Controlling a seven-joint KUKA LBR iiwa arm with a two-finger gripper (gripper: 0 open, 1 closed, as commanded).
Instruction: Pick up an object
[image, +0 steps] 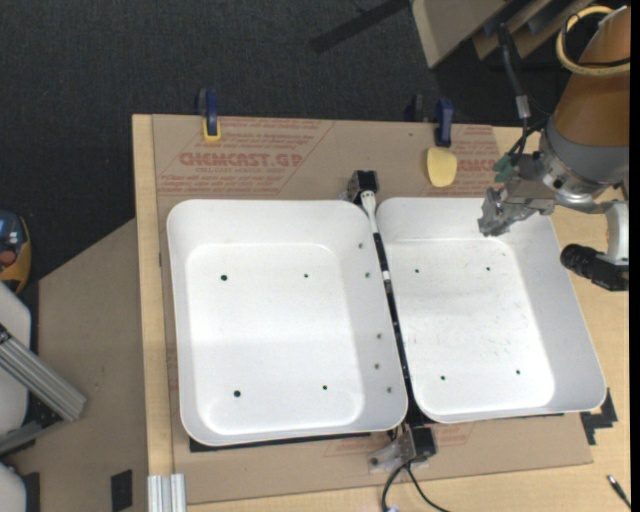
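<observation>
A small pale yellow object (441, 166) lies on the brown board behind the right bin (560, 400), outside both bins. My gripper (496, 220) hangs over the far edge of the right bin, near its back right corner. It is to the right of the yellow object and apart from it. I see nothing held in the gripper. The grey arm with its orange band (598, 90) comes in from the upper right.
The left bin (190, 330) sits beside the right one, with a black divider strip (385, 290) between them. Two blue clamps (209, 104) (444, 116) hold the board's far edge. A black fitting (596, 266) sticks out by the right bin's right rim.
</observation>
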